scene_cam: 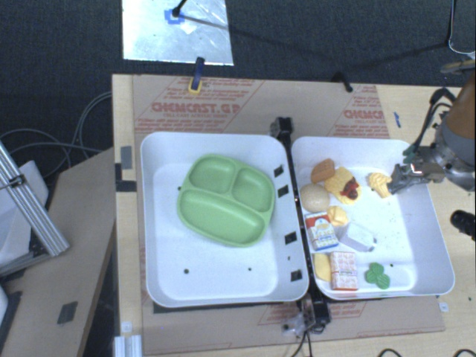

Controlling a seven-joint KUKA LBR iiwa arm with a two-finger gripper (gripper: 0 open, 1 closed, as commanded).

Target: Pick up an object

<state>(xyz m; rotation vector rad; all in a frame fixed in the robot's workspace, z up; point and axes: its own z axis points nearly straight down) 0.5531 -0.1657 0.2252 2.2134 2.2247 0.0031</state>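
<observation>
Several toy food items lie in the right bin [424,229]: a brown bun [322,171], a yellow and red piece [344,184], a beige ball [314,197], a red and white carton [322,233], a second carton [343,269], a green piece [377,277], a pale block [359,237]. A small yellow piece [379,183] lies near the bin's right side. My gripper [402,177] hovers just right of that yellow piece, at the bin's right part. Nothing shows between its fingers.
The left bin [163,274] holds a green divided plate [227,199]. A black divider with clips [291,199] runs between the bins. Cardboard lies under both bins. A metal sheet [177,21] lies at the back. An aluminium frame [26,199] stands at the left.
</observation>
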